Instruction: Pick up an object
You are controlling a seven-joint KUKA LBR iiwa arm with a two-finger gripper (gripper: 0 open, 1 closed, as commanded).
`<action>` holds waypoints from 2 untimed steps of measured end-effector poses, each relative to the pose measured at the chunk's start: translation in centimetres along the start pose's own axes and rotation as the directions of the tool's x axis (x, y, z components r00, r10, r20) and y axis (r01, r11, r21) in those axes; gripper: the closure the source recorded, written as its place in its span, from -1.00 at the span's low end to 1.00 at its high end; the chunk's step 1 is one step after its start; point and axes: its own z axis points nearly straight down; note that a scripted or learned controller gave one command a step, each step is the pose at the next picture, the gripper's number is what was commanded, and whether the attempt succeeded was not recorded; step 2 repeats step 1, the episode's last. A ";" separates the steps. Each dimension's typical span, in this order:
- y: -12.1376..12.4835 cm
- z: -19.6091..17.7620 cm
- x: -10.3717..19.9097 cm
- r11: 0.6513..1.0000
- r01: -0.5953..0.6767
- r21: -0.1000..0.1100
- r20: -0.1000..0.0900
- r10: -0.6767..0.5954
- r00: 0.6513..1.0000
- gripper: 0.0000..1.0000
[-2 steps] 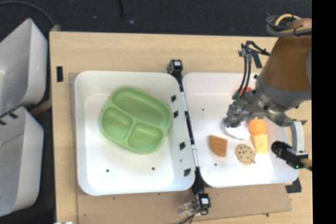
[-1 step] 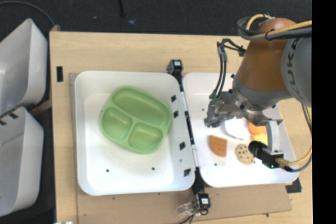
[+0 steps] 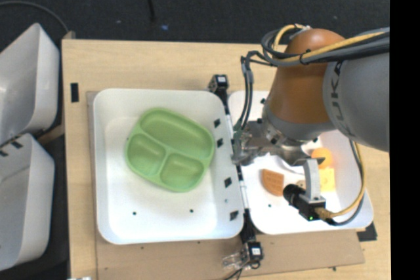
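I had the pincer [image 3: 282, 153] low over the right bin [image 3: 341, 220]; its grip I could not tell. The orange piece [image 3: 273, 180] and yellow block [image 3: 324, 167] lay on the bin floor, so I judged nothing lifted yet. Green plate [image 3: 170, 149] sat in the left bin [image 3: 111, 206].

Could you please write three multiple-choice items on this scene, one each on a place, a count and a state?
1. Where is the green divided plate?
A. in the left bin
B. in the right bin
C. on the floor

2. How many compartments does that plate have?
A. one
B. three
C. six

3. How does the plate rest?
A. standing on its edge
B. upside down
C. flat, open side up

Answers: 1 A, it sits within the left bin's walls; 2 B, ridges divide one large and two smaller sections; 3 C, its hollows face the camera.
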 end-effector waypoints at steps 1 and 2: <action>0.0 1.0 4.4 1.000 -0.002 0.003 0.001 0.002 1.000 1.00; 0.0 1.0 4.4 1.000 -0.002 0.003 0.001 0.002 1.000 1.00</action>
